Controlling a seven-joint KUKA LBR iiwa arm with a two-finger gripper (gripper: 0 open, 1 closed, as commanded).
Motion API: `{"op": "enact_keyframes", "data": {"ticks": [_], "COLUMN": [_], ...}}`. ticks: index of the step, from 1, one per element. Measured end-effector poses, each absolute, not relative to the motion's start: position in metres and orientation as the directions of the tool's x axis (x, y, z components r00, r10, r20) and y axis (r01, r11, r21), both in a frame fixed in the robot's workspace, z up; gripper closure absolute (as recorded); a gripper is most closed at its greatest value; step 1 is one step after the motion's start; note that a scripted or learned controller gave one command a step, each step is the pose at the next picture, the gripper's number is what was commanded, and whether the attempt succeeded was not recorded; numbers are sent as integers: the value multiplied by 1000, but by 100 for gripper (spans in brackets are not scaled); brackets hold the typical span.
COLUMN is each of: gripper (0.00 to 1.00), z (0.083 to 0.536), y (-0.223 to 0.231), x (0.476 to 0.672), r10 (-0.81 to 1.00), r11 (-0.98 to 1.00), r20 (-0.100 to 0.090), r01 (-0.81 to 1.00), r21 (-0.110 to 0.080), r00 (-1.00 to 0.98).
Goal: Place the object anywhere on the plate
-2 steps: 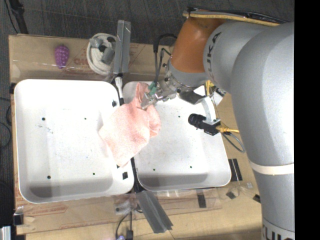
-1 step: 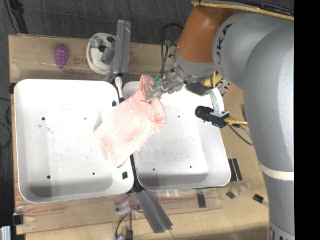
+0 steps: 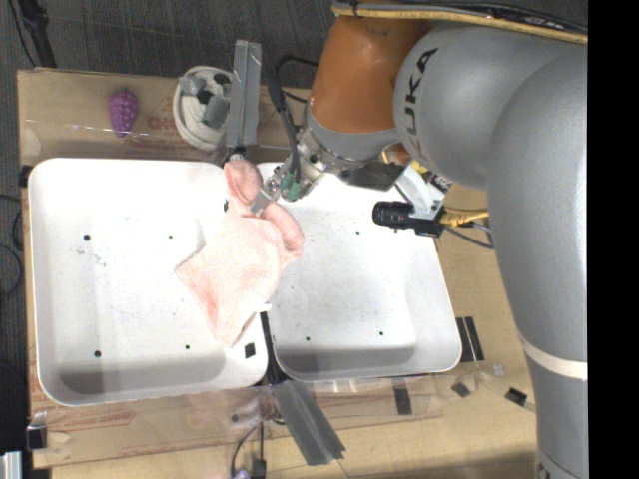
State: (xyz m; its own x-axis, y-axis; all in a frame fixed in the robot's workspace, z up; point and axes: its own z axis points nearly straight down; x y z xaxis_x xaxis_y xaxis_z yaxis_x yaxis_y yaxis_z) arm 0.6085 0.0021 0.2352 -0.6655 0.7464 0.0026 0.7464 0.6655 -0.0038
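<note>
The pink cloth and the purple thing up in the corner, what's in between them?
In the camera view, between the pink cloth and the purple thing lie bare white floor of the left bin, its rim, then brown bench.

Two white bins are sitting side by side; one pink cloth is lying across them, and one purple object is resting upper left.
</note>
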Motion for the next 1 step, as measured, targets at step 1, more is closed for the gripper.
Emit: {"op": "enact_keyframes", "data": {"ticks": [1], "gripper": [100], "z": [225], "y": [55], "x": [598], "r10": [423], "r11": [906], "r20": [2], "r01": [423], "r21": [-2], "r00": [-906]}}
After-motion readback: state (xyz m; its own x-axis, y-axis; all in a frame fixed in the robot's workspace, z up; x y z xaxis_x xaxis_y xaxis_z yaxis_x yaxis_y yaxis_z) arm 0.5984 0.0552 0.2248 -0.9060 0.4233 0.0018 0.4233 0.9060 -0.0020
